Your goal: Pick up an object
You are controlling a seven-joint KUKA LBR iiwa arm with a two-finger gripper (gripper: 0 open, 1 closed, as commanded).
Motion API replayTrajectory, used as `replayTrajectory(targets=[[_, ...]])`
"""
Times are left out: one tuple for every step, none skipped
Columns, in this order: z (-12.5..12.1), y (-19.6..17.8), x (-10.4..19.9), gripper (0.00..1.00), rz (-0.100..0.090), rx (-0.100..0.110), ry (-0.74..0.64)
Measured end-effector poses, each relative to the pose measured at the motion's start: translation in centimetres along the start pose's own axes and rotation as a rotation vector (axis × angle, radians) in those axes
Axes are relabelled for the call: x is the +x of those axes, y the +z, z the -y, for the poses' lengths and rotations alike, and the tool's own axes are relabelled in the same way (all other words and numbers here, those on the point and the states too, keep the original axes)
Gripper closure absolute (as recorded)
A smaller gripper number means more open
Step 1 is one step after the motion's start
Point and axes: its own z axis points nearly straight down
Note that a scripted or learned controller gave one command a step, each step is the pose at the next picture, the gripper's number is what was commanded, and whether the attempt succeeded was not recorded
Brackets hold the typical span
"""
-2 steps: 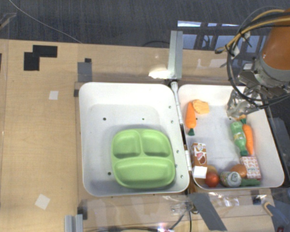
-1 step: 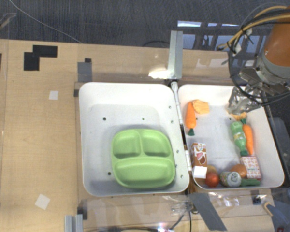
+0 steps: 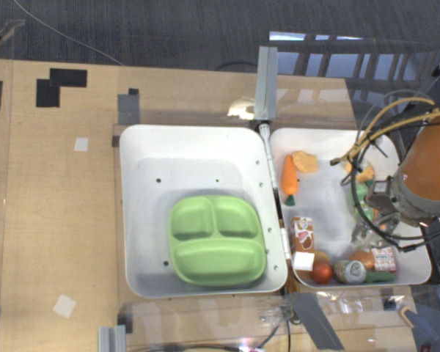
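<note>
The right bin (image 3: 324,196) holds several small items. An orange carrot (image 3: 288,176) lies beside a tan crinkled piece (image 3: 303,161) at the back left. A brown and white carton (image 3: 302,235), a red tomato (image 3: 322,272), a silver can (image 3: 353,271) and a small labelled box (image 3: 383,258) crowd the front edge. My gripper (image 3: 367,232) hangs low over the right half of this bin, just above the can and the box. Cables and the wrist hide its tip. A green item (image 3: 361,193) shows partly behind the cables.
The left bin (image 3: 143,196) holds a green divided plate (image 3: 217,239) toward its front right. A thin wall (image 3: 271,189) separates the two bins. The orange-banded arm (image 3: 429,171) and its looping cables (image 3: 374,134) cover the right bin's far right side.
</note>
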Motion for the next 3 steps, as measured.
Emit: replayTrajectory(targets=[[-0.6,-8.4,-5.1,1.00,0.004,0.017,-0.066],[4.7,-13.4,-13.0,1.00,0.005,0.013,-0.161],[4.6,-0.6,-8.2,1.00,0.001,0.001,-0.511]])
